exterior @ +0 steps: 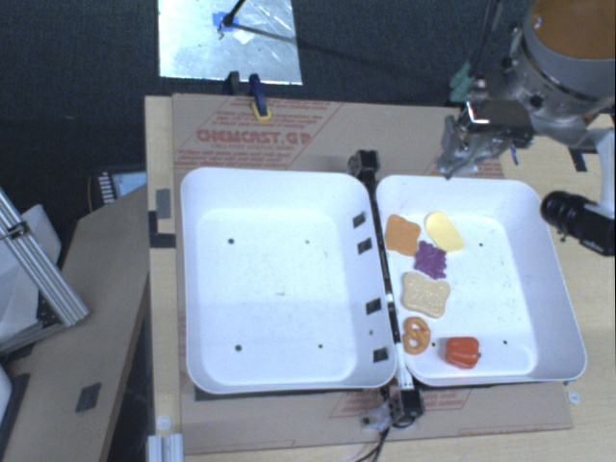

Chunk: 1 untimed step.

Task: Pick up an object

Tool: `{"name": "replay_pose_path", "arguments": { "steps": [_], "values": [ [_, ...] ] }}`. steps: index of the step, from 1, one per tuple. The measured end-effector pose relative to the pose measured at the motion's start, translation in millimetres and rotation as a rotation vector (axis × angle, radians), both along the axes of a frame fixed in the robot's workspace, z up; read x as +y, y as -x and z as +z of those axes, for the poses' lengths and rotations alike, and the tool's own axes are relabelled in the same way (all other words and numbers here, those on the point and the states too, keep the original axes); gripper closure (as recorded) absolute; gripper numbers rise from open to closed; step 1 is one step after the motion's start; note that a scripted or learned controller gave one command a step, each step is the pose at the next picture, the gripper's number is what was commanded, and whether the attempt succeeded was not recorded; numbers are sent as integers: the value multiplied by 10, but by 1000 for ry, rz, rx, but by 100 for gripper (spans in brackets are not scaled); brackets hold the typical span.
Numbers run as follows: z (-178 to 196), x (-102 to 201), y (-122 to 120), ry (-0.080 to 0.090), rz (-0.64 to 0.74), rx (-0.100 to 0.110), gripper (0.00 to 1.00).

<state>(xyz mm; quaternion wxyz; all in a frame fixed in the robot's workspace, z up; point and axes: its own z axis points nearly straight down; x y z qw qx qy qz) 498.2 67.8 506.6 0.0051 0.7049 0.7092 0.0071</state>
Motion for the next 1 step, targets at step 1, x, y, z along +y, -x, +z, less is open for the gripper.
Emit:
{"name": "replay_pose_path", "arguments": {
  "steps": [1],
  "values": [
    [-960, 664, 128, 3, 4, 23, 100]
  ]
}}
